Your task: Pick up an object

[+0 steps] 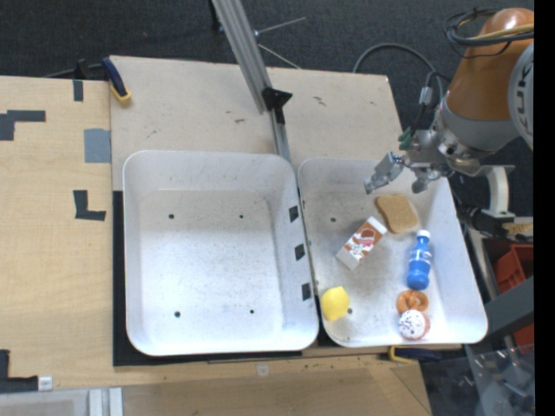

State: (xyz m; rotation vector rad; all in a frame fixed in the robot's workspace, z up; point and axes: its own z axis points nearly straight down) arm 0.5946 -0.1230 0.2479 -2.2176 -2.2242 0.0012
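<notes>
Here, the things to pick up all lie in the right bin [460, 232]. A brown slice of bread [397, 212] sits near its 12 o'clock end. At 7 o'clock from the bread lies a little red and white carton [362, 242]. At 5 o'clock from the bread lies a blue bottle [419, 261]. Past it, near the 6 o'clock rim, are an orange donut [412, 302] and a white and pink ball [413, 323]. A yellow lemon [336, 303] rests at the 7 o'clock corner. The claw [401, 177] hangs just above the bread at 12 o'clock, its fingers spread and nothing between them. The left bin [139, 232] sits beside it on the counter [52, 163].
</notes>
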